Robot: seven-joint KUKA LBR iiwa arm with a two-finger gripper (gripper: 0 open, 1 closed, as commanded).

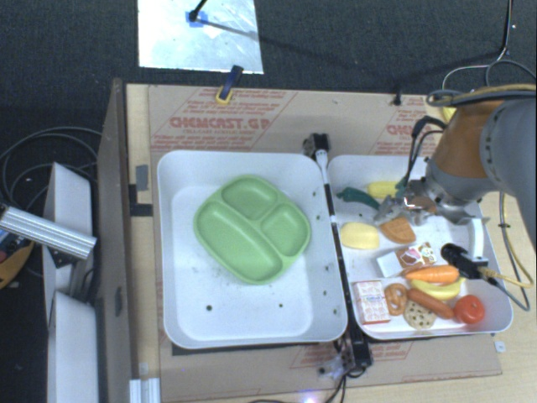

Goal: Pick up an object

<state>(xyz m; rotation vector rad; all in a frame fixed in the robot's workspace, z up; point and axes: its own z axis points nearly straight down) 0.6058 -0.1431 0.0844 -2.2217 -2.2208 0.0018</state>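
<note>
Jaws' state cannot be told; the gripper [401, 209] hovers in the right white bin [495, 313], just above a tan bread-like toy piece [398, 230] near a pale yellow oval piece [360, 236]. Crowded neighbouring toys risk a nudge or double grab. Bin divider [334, 225] lies close leftward; the green sectioned plate [252, 228] occupies the left bin [180, 326].

Two bins sit side by side on the bench, the left bin [180, 309] holding a divided plate [252, 227] at its centre. The right bin [497, 313] is crowded: a toy carrot [431, 274] lies above a banana [440, 289], with a tomato [471, 309] at lower right, a cookie [416, 314] and pretzel [395, 296] toward the bottom. The gripper [401, 204] hangs over the bin's upper middle, reaching in from the right of the frame.
</note>
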